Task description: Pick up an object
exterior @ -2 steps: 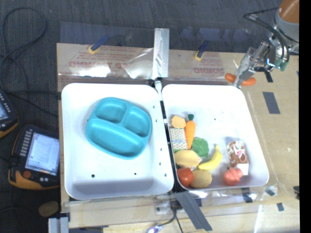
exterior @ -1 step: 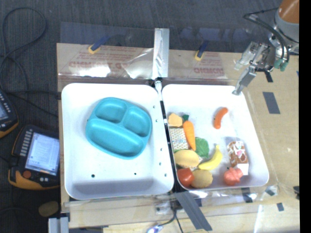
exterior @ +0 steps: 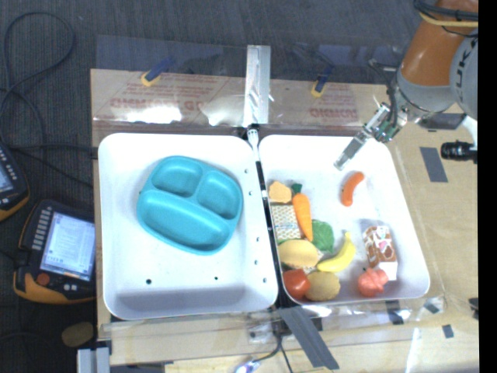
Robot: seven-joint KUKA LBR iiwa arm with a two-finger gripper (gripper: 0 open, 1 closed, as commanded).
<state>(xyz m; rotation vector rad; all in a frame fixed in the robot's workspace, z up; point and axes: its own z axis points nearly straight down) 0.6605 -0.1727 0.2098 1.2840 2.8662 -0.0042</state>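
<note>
The right bin holds several toy foods. A red-orange sausage lies alone near its far right side. An orange carrot, a green leafy piece, a yellow lemon, a banana, a tomato, a brown potato, a red fruit and a cake slice crowd the near part. My gripper hangs over the bin's far end, slanting down-left, just up-left of the sausage. Nothing shows in it.
The left bin holds a blue divided plate. A metal divider post stands behind the seam between the bins. A handheld pendant lies on the floor at the left.
</note>
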